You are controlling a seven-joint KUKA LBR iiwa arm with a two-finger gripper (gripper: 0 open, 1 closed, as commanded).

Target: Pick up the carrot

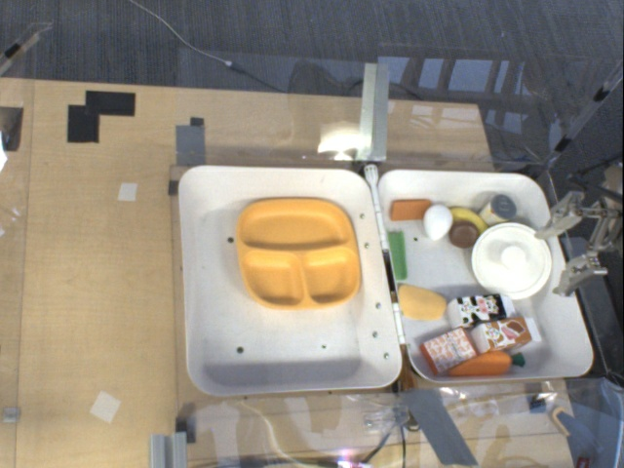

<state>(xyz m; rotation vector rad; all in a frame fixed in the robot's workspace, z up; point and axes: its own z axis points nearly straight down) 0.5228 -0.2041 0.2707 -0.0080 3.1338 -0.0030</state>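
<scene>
The carrot (483, 365) is orange with a green stub at its right end. It lies flat along the front wall of the right bin (570, 354), just below a small red carton (450, 348). My gripper (575, 242) hovers at the right bin's right rim, beside a white bowl (511, 258). Its two metal fingers (565, 213) stand apart, open, with nothing between them. The carrot is well to the front-left of the gripper, apart from it.
The right bin also holds a cow-patterned carton (480, 309), a brown carton (504, 334), a yellow wedge (422, 302), a green stick (397, 254), an egg (438, 221), a banana (469, 222) and a grey can (502, 206). A yellow divided plate (297, 252) sits in the left bin (210, 291).
</scene>
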